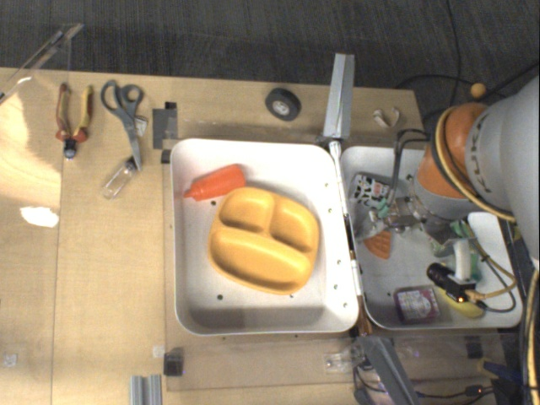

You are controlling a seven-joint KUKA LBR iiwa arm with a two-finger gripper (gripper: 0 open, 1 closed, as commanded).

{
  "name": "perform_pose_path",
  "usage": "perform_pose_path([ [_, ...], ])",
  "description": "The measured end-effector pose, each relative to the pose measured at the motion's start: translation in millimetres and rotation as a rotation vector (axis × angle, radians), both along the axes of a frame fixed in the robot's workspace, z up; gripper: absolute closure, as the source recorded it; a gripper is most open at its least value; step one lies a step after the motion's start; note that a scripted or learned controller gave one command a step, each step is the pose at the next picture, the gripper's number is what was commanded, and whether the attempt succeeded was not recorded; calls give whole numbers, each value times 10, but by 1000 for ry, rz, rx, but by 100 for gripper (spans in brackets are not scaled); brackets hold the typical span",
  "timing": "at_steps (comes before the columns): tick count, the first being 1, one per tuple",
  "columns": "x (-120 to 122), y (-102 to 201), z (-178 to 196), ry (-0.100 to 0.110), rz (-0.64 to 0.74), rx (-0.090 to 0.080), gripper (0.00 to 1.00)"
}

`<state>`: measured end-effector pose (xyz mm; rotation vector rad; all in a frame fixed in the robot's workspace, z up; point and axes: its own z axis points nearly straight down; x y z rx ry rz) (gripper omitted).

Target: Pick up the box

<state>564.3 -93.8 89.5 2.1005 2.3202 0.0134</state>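
A small box with a black-and-white pattern lies at the far left corner of the right bin. A purple boxy pack lies near that bin's front wall. My gripper hangs low over the right bin's left half, just right of and in front of the patterned box. An orange wedge-shaped piece lies right in front of the gripper. The wrist and its cables hide the gripper's tip. The grey arm with its orange band covers the bin's far right part.
The left bin holds a yellow divided tray and an orange bottle. A yellow banana-like thing and a white and green item lie at the right bin's front right. Scissors, pliers and a tape roll lie on the bench.
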Motion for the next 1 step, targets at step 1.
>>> perform_pose_path([
  [1, -433, -139, 1302, 6, 164, -2, 0],
])
